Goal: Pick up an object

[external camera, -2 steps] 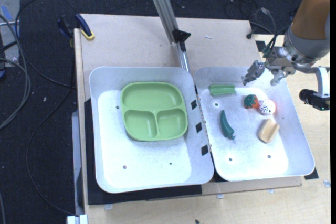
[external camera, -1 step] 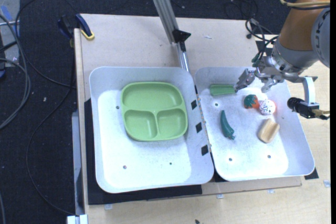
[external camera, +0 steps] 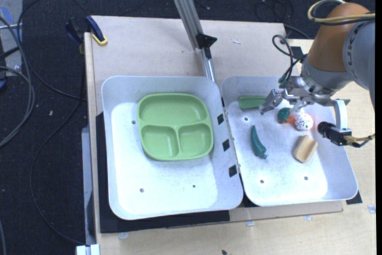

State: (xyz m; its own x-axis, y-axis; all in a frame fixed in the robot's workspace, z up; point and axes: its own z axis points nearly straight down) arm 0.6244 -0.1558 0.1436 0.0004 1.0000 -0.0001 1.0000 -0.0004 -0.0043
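Observation:
My gripper hangs over the back of the right bin, and it is open, with its fingers spread apart. Just under it lies a small teal and orange object, and I cannot tell whether the fingers touch it. A white ball with red spots sits right beside that object. To the left of the gripper, near the bin's back wall, is a light green piece. A dark green curved object lies mid-bin. A tan block rests to the right of it.
The left bin holds a green divided plate. A slanted metal pole rises behind the bins, where they meet. The arm's wrist and a cable with a black connector hang over the right bin's right side.

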